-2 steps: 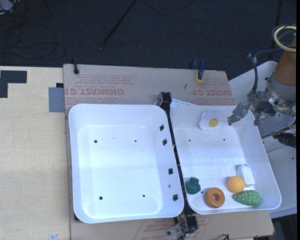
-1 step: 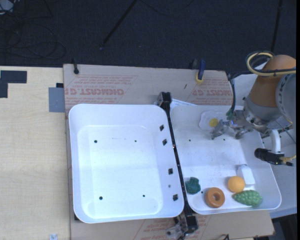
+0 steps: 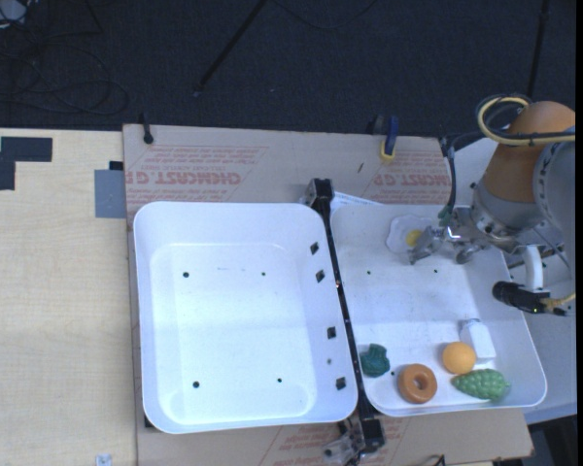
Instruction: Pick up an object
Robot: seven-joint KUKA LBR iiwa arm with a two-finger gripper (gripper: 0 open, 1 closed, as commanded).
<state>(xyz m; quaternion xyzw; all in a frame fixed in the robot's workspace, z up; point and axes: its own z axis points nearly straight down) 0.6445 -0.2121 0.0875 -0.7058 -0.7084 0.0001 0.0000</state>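
Gripper low over right bin — far corner.

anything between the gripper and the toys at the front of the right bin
Nothing visible does. The gripper sits at the right bin's back; bare floor lies between it and the orange ball, donut, and green pieces.

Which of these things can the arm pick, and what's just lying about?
Pickable, right bin:
orange ball
brown ring
dark green lump
light green bumpy piece
white block

Lying about:
left bin
blue clamp
cardboard sheet
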